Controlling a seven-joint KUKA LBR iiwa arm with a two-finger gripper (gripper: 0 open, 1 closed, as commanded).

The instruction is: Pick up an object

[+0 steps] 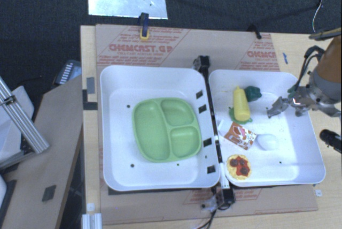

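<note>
Faintly, "CHEMCAST GP" reads on the cardboard sheet (140,47). Yellow mustard bottle (241,104) lies lengthwise, cap pointing away, in the right bin (304,169); gripper (279,107) hovers spread, holding nothing.

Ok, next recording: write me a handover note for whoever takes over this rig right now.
Gripper: over the right bin, right part, with nothing between its fingers.
Right bin's left half: yellow bottle beside a dark green toy, a red-and-white packet, a white object, a small pizza toy.
Left bin: green divided plate.
Done: nothing picked.
Left: choose an object, descend, grasp, lift. The white object looks nearest.
</note>
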